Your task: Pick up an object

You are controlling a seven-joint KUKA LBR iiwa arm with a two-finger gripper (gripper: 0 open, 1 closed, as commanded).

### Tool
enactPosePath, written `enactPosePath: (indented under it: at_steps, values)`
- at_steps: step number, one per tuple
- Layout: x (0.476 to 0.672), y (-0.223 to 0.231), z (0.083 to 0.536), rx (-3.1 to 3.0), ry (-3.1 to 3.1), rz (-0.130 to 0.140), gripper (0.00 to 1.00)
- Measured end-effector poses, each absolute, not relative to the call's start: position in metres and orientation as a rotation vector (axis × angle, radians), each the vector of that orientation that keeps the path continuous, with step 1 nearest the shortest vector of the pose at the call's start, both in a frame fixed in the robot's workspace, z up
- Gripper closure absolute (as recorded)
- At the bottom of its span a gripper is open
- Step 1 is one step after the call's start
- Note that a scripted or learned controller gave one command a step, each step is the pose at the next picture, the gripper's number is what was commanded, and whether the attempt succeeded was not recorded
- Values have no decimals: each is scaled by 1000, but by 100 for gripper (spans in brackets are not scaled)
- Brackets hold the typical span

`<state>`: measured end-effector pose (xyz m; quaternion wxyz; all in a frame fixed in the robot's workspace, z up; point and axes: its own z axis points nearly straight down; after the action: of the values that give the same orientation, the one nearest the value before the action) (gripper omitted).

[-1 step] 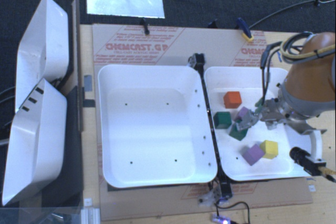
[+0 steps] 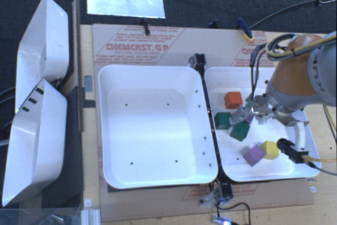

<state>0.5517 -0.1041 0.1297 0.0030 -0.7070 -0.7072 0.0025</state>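
Pincer low among the blocks in the right-hand white plastic bin [image 2: 301,129]

The pincer [image 2: 246,115] hovers just above a dark green cube [image 2: 239,130], likely lining up a grasp; whether it is parted or closed I cannot tell. An orange cube [image 2: 233,99] sits behind that green cube.

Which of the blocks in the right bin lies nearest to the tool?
The lower green block, tilted, just below the tool. The other green block lies farther left, the orange block higher up, the purple block and yellow block lower down.
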Motion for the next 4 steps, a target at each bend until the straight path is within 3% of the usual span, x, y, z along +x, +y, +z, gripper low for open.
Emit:
enactPosePath:
  at_steps: [1,2,3,4]
  values:
    - [571,-112,107,-2225,-2226,-5,0]
    - [570,-111,112,-2219,-2221,3,100]
    - [535,-21,185,-2213,-2231,-5,100]
    - [523,-98,138,-2224,-2213,8,100]
